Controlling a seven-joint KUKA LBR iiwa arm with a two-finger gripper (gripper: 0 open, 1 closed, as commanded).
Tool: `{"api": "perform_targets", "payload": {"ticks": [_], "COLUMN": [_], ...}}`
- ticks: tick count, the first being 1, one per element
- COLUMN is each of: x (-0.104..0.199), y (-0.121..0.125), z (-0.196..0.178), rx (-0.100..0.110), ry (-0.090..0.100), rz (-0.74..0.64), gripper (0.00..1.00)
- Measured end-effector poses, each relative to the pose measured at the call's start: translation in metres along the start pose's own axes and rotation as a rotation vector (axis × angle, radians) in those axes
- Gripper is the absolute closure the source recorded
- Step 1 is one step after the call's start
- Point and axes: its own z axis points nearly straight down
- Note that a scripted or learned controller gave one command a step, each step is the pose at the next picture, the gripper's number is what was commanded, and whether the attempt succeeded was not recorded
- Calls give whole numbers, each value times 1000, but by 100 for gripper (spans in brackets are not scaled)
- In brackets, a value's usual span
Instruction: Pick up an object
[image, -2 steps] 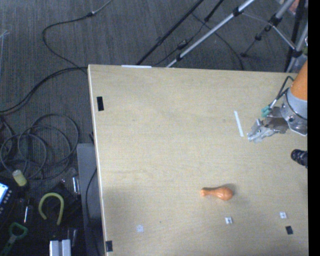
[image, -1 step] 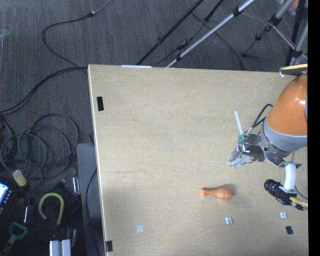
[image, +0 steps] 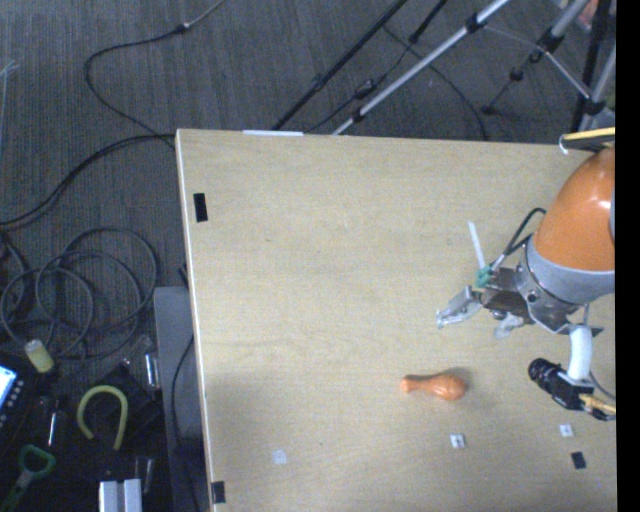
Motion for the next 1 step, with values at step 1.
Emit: {"api": "perform_targets", "payload": {"ticks": [1], "x": [-60], "y": [23], "z": [-33], "rx": [-3], "ry": [-2], "rz": [38], "gripper": [0]}}
